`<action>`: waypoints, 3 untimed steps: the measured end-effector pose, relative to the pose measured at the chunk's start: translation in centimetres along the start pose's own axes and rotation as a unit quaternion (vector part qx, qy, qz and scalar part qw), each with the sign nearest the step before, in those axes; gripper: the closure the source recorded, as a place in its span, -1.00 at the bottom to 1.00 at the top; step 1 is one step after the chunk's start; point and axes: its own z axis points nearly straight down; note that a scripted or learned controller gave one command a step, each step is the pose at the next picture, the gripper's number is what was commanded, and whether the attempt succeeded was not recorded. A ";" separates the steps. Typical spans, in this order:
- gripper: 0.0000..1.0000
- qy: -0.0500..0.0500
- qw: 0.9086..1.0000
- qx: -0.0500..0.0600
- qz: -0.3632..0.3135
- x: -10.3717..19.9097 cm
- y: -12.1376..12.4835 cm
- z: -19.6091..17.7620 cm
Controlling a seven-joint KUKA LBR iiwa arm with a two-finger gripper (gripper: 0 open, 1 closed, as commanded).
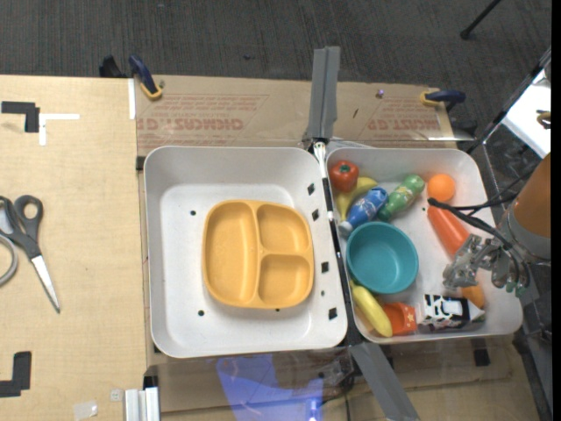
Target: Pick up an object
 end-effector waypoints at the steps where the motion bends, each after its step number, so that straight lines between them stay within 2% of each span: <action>1: 1.00 0.013 0.991 0.005 0.131 3.2 4.6 1.6; 2: 1.00 0.012 0.985 0.007 0.174 1.1 10.7 1.7; 3: 1.00 0.009 0.955 0.014 0.297 -6.2 13.3 2.0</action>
